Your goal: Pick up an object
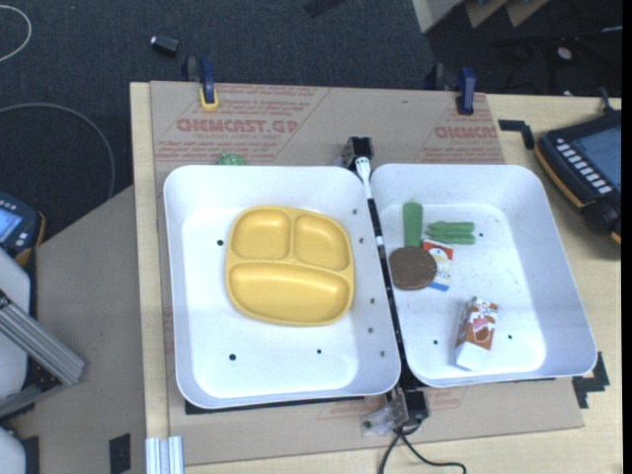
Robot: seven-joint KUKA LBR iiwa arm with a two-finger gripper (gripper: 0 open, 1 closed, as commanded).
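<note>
Grey metal rail (41, 350) juts across the lower left corner, closest to the lens, with a dark handheld device (14, 227) at the left edge above it. A brown board (252, 121) printed with red lettering covers the bench, pinned along its far edge by two blue clamps, one on the left (206, 80) and one on the right (465, 90).

On the board, the left bin (193, 294) holds a single yellow divided plate (290, 265), lying flat near the bin's middle with three compartments facing up. A small green item (230, 160) sits on the board just behind this bin's far rim.

At the seam where the two bins meet, a black cable (403, 440) trails off the near edge.

The right bin (553, 265) carries the loose objects for picking. A green stick (412, 224) lies near the far left of the bin, just beside a bumpy green pod (450, 232). A brown round disc (411, 268) lies just in front of the stick, overlapping a small colourful packet (440, 261). Well apart, toward the near wall, a brown-and-white carton (476, 333) lies tilted.

A black pendant with an orange edge (591, 166) rests at the far right of the bench. Whether the gripper stands wide, narrow or holding cannot be told.
</note>
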